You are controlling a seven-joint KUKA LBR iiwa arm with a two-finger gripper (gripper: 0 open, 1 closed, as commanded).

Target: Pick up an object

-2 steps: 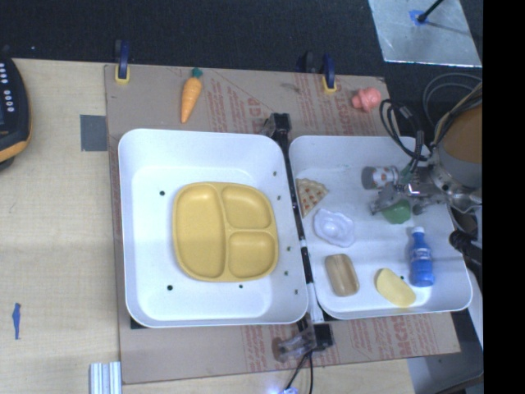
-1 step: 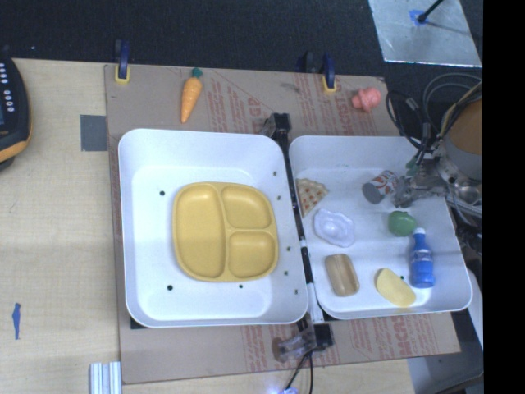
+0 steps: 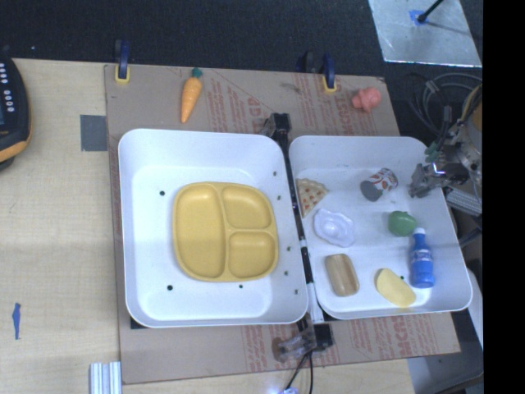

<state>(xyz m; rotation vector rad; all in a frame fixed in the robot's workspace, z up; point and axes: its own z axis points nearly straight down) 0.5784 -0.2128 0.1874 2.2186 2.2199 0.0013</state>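
Note:
The right bin (image 3: 344, 150) holds several small objects: a pizza slice (image 3: 310, 194), a small can (image 3: 378, 183), a clear plastic piece (image 3: 334, 226), a green round object (image 3: 401, 222), a blue bottle (image 3: 422, 258), a tan bread piece (image 3: 341, 274) and a yellow lemon-like object (image 3: 395, 288). My gripper (image 3: 432, 171) hangs at the right bin's right rim, to the right of the can and above the green object. Nothing shows between its fingers.
The left bin (image 3: 148, 150) holds a yellow divided plate (image 3: 224, 230). A toy carrot (image 3: 190, 95) and a pink object (image 3: 367, 98) lie on the cardboard behind the bins. Clamps stand at the back edge, and a dark device at far left.

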